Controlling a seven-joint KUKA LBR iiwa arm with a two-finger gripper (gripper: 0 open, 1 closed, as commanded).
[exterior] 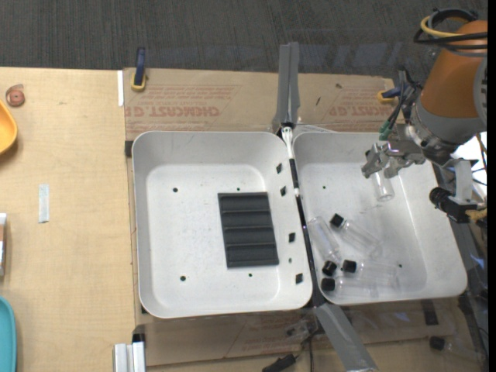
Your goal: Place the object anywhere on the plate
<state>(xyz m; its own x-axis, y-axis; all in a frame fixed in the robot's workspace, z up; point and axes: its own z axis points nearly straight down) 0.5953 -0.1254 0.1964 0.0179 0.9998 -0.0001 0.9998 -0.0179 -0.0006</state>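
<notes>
Two shallow white bins sit side by side on the counter (70, 146), rims touching at frame centre. Left bin (155, 177): a black ribbed plate (248, 229) lies flat near the middle, long side running up-frame, with bare white floor open on all four sides and well clear of the walls. Small black clips mark the rim shared with the right bin (434, 277). Right bin: clear plastic vials with black caps (341, 246) cluster in the lower half, some touching, the lowest close to the near rim; the upper half of the floor is open. The gripper (383, 169) hangs over the upper middle of the right bin, the orange-banded arm entering from the upper right of the frame. One clear vial (384, 186) hangs upright below the jaws, which appear closed on its top; it stays well apart from the plate, the two bin rims between them. Left counter edge: orange and teal items, partly cut off.
</notes>
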